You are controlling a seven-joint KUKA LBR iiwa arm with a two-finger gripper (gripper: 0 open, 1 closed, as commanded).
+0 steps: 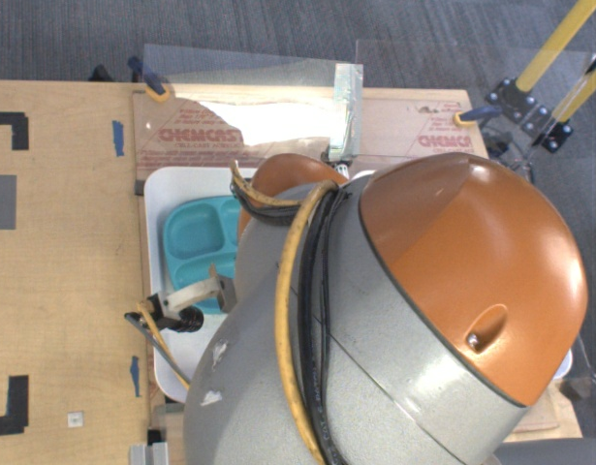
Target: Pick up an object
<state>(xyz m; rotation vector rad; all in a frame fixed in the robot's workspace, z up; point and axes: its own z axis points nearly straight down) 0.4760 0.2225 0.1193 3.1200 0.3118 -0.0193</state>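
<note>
1. well, the arm (414, 337) fills most of the camera view, its grey body and orange cap lying over the right bin and over the right part of the left bin (154, 197).
2. whether the gripper is spread or closed cannot be told from this view, so where the objects lie relative to it cannot be told either.
3. a teal divided tray (196, 240) lies flat in the left bin, in its far half and near the left wall; two compartments show, and its right side passes under the arm.
4. with that side covered, the tray's long axis cannot be told.
5. a small tool-like object (176, 310) lies just in front of the tray, beside the bin's left wall.
6. its long axis runs roughly left to right across the view, tilted a little, with a black end toward the left wall and a pale cylindrical part rising toward the right, where it touches or overlaps the tray's near edge.
7. a bundle of black and yellow cables (302, 289) runs down the arm's left flank.
8. behind the bins stands a brown cardboard panel (196, 129) with red lettering, with a clear plastic sheet (259, 90) over it.
</note>
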